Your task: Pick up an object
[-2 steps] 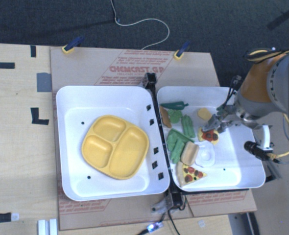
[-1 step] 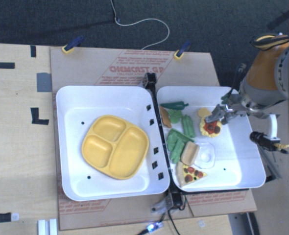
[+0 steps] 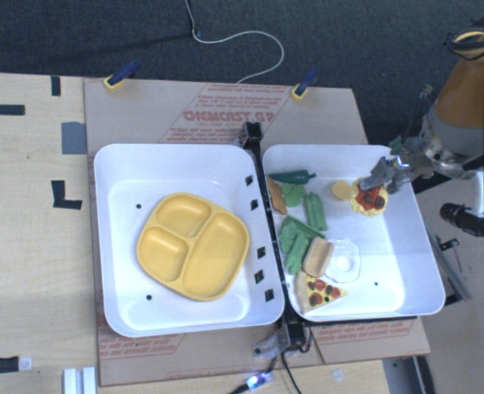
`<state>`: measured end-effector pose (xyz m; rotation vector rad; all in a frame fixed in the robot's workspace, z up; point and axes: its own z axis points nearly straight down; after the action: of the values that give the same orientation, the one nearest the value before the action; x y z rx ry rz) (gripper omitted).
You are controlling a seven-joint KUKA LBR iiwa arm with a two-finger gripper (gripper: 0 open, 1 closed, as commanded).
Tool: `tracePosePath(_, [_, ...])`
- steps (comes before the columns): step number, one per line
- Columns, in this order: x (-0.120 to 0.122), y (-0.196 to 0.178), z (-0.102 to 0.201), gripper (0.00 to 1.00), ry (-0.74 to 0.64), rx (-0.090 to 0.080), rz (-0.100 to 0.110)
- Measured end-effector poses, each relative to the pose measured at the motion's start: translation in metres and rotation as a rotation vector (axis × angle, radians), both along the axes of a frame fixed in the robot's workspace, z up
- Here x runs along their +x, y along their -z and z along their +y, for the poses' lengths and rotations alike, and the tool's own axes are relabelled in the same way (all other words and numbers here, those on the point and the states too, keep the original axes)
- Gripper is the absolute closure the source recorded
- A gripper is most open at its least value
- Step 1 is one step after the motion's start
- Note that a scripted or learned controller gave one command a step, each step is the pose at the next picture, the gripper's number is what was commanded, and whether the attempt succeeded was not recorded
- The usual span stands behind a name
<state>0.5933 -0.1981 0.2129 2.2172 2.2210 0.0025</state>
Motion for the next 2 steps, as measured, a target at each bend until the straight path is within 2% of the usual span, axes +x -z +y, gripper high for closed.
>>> tracePosePath(1, [0.0, -0.012, 0.001, 1.0, 0.0, 0.002, 0.003])
tracePosePath(2, [-0.013, -0.006, 0.056, 1.0, -0.003, 0.002, 0.007])
